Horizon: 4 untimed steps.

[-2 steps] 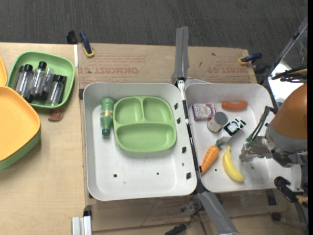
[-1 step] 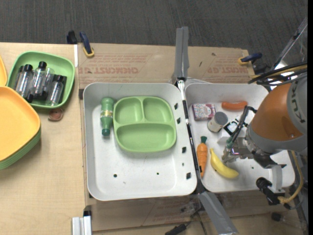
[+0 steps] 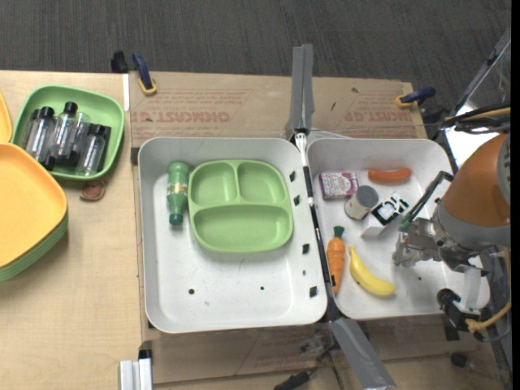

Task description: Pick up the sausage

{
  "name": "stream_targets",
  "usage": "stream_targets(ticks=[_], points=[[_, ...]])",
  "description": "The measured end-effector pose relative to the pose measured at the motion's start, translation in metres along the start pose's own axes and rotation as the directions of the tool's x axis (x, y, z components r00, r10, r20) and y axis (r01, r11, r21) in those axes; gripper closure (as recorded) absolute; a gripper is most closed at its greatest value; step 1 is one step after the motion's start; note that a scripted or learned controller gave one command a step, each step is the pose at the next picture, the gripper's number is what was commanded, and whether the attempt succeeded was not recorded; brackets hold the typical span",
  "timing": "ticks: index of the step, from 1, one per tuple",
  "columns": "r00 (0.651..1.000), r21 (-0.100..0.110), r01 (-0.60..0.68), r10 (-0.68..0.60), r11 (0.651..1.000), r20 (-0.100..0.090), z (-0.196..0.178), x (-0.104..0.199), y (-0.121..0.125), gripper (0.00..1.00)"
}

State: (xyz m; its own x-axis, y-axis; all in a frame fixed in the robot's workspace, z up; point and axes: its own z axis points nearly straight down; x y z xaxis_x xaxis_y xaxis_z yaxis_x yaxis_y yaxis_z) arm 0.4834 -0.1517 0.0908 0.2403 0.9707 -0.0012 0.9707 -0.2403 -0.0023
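**Sausage untouched at back of right bin**

While the gripper [image 3: 414, 246] hangs low over the right bin [image 3: 422, 303], its grip state cannot be told from here. Sausage [image 3: 390, 175] lies near the far wall, well apart from it. Banana [image 3: 370, 275] sits just left of the gripper.

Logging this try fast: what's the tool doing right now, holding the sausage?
Tool: whether it is open or closed cannot be told; it holds nothing visible. The sausage lies apart from it in the right bin.
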Motion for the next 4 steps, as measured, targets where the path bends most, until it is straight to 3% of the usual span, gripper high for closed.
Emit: stream_targets(ticks=[1,2,3,4], points=[[1.0,0.002,0.001,-0.001,1.0,0.001,-0.008,-0.001,0.0,1.0],[0.893,0.003,-0.45,0.45,0.893,0.001,0.001,-0.044,0.003,1.0],[0.895,0.007,-0.447,0.447,0.895,0.004,-0.007,-0.044,0.002,1.0],[0.799,0.002,-0.601,0.601,0.799,0.001,-0.038,-0.061,0.025,1.0]])
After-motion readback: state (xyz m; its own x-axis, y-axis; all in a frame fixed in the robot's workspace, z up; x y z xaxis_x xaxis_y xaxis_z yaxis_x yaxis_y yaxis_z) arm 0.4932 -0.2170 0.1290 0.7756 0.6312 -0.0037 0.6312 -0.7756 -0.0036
